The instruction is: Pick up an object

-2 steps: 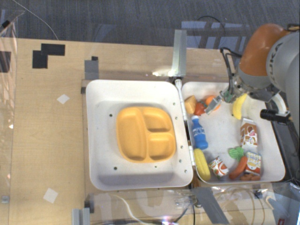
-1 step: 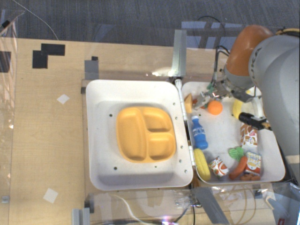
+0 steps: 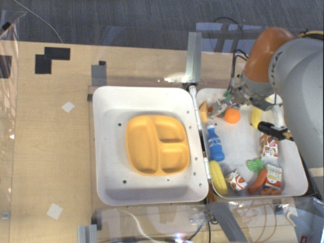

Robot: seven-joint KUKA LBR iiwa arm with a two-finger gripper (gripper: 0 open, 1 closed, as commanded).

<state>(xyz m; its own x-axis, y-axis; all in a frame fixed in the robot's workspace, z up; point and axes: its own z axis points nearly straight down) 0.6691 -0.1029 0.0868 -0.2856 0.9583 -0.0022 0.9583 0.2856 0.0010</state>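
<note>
My gripper (image 3: 224, 105) hangs low over the back left part of the right bin (image 3: 304, 184), just up and left of an orange ball (image 3: 232, 116). I see nothing held in it. A blue bottle (image 3: 215, 144) lies along the bin's left wall, with a yellow corn cob (image 3: 218, 176) below it. A yellow piece (image 3: 255, 116) lies to the right of the ball. Toward the front are a small can (image 3: 236, 180), a green item (image 3: 255, 164), a red sausage (image 3: 258, 180) and two printed cartons (image 3: 269, 148) (image 3: 274, 175).
The left bin (image 3: 109, 186) holds a yellow divided tray (image 3: 157, 144) in its middle. A small orange-yellow item (image 3: 203, 111) rests against the right bin's left wall near the gripper. The grey arm (image 3: 298, 80) covers the right bin's back right corner.
</note>
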